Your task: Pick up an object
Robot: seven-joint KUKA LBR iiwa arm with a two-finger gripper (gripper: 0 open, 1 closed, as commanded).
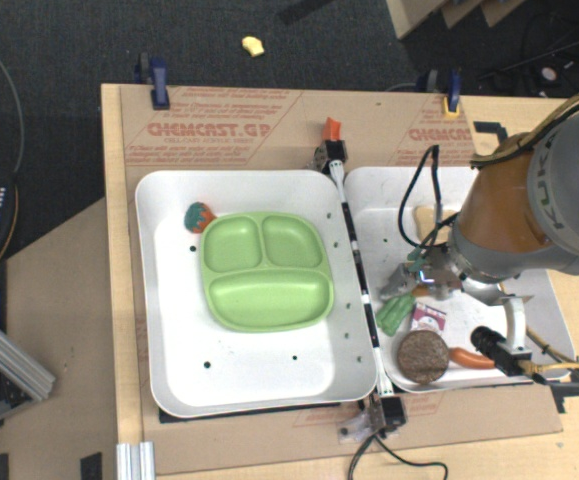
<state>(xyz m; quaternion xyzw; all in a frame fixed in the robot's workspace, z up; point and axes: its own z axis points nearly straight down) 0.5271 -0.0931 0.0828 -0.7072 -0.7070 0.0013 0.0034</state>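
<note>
Hand (pixel 416 276): reaching down into the right bin (pixel 369 203), middle right of the frame; its state is too blurred to tell.
Objects: green piece (pixel 394 315), brown round disc (pixel 422 355) and orange piece (pixel 466 358) are lying below the hand, lower right.
Left bin (pixel 159 268): holding a green divided plate (pixel 265 271) at centre, with a small ball-like thing (pixel 199 216) sitting just beside its upper left corner.

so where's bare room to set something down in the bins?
Left bin: bare floor along the near edge in front of the green divided plate, plus a strip down its left wall. Small toy sits at the plate's far-left corner. Right bin: crowded near end, with arm, brown disc, green piece, orange piece.
</note>
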